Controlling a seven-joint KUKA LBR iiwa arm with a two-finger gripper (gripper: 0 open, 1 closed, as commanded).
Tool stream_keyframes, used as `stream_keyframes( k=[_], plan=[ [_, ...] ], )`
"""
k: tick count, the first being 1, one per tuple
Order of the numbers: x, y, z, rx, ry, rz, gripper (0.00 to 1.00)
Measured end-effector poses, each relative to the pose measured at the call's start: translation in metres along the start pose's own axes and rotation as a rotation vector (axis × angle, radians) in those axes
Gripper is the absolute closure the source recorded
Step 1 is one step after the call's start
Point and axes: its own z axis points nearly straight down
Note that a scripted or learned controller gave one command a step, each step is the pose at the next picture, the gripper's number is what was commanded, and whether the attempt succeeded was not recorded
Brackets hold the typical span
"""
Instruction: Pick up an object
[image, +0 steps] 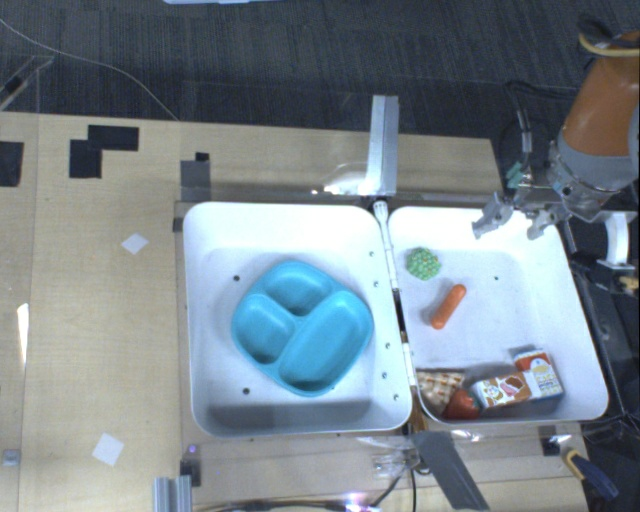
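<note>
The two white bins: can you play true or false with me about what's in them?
1. A blue plate sits in the left bin. True.
2. The carrot lies on the blue plate. False: it lies in the right bin.
3. The green ball is in the same bin as the carrot. True.
4. The gripper holds the juice box. False: the gripper is open over the bin's far edge, and the box lies at the near edge.
</note>
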Motion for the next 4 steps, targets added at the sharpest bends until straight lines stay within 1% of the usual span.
stream_keyframes(
  k=[1,2,3,4],
  plan=[
    [-0.004,-0.029,0.117,0.001,0.000,-0.134,0.00],
    [0.036,-0.034,0.140,-0.007,-0.001,-0.224,0.00],
    [0.035,-0.031,0.126,-0.015,-0.004,-0.224,1.00],
    [0.109,0.026,0.042,-0.002,0.000,-0.061,1.00]
  ],
)
